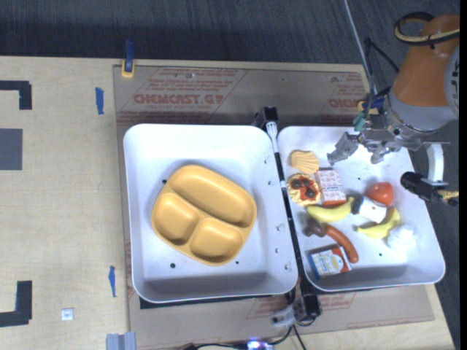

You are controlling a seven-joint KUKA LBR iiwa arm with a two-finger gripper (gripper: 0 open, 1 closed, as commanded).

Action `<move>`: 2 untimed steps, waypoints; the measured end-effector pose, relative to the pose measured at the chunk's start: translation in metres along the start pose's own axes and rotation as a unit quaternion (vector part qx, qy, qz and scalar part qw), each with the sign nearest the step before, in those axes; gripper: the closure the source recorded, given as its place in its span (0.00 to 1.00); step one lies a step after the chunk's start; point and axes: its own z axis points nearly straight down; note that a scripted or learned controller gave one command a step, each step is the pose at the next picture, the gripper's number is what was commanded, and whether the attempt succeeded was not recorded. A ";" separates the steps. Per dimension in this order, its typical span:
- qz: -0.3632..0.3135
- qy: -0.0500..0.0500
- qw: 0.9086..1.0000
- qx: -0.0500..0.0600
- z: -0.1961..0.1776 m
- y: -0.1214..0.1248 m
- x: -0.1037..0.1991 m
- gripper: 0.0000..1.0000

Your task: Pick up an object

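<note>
The gripper hangs over the back of the right bin, fingers spread wide with nothing between them. Just below-left lie a chip, pizza slice and red carton; nearer are two bananas, a sausage and a tomato. The left bin holds a yellow tray.

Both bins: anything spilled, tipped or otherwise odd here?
Nothing stands out. The yellow divided tray sits at a slant in the left bin, and the toy food is jumbled inside the right bin, none of it over the rim.
</note>
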 end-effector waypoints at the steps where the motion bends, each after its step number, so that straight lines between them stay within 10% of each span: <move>1: 0.000 -0.001 1.000 -0.001 0.104 -0.059 -0.005 0.00; 2: 0.001 -0.002 1.000 -0.005 0.093 -0.057 -0.006 1.00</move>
